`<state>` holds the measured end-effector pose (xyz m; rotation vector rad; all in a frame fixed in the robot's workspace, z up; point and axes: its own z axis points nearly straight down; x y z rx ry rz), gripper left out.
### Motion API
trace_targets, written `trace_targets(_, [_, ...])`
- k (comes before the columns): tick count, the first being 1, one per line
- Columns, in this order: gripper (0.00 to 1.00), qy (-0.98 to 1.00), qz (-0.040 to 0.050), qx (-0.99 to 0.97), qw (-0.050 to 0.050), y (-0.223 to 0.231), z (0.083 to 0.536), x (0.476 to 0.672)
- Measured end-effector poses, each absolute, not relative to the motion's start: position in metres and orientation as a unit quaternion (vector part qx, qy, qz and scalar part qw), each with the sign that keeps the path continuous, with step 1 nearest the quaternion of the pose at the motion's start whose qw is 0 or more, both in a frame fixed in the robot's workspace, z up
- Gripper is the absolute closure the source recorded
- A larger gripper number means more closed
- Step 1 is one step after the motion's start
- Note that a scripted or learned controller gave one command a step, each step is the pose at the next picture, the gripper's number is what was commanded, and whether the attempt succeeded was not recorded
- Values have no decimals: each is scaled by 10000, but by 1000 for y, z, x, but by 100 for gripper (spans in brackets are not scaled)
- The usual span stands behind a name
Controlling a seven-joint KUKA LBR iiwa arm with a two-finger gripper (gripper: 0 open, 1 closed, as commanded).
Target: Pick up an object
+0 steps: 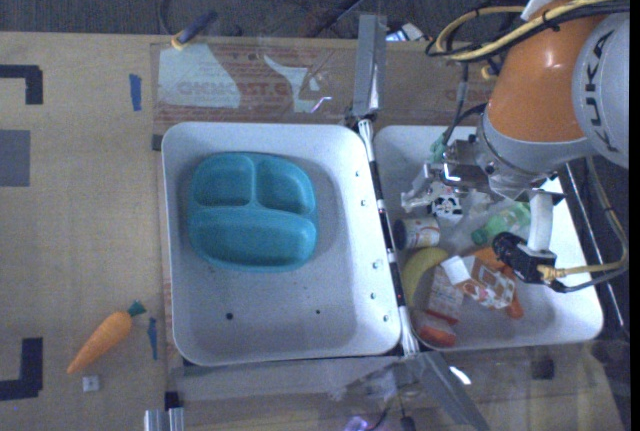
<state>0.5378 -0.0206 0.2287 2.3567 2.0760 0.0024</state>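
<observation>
Arm poised over the right bin (585, 314); pincer (440, 189) low among the clutter, its grip impossible to tell. Yellow fruit (425, 269) lies just below it. Reach step; next, close and lift.

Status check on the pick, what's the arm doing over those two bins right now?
Gripper low over right bin, grip unconfirmed. Small objects piled there, none seen held. Left bin holds teal divided plate.
</observation>
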Motion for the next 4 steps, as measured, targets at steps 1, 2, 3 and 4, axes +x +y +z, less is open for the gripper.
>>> trace_targets(1, [0,6457,17,7636,16,-102,130,562])
trace_targets(2, [0,6809,11,7323,12,-170,94,627])
trace_targets(3, [0,6810,11,7323,13,-170,94,627])
trace_targets(4, [100,6814,29,7319,30,-170,106,629])
